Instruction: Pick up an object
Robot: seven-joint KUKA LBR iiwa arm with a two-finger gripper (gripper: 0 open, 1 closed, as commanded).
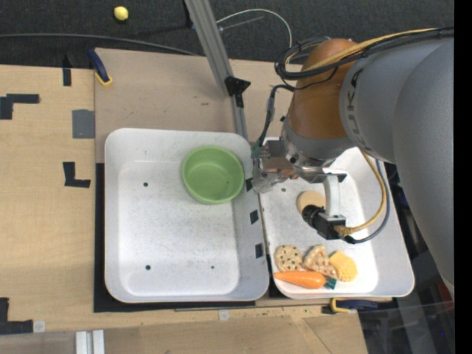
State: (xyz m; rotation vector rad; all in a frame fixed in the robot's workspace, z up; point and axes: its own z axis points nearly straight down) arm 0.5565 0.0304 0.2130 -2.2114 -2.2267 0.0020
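My gripper (274, 169) low over dividing wall between bins, frame centre, just right of green bowl (213, 174). Finger state unreadable from above, wrist hides it. Bowl sits upper right of left bin (133, 220). Right bin (383, 271) bottom edge: carrot (301, 279), cookie (288, 257), perhaps yellow corn piece (344, 266).

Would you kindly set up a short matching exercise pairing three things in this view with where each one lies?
Things:
1. green bowl
2. carrot
3. yellow ball

Places:
A. near edge of the right bin
B. dark floor beyond the bench
C. far part of the left bin

Pairs: 1-C, 2-A, 3-B
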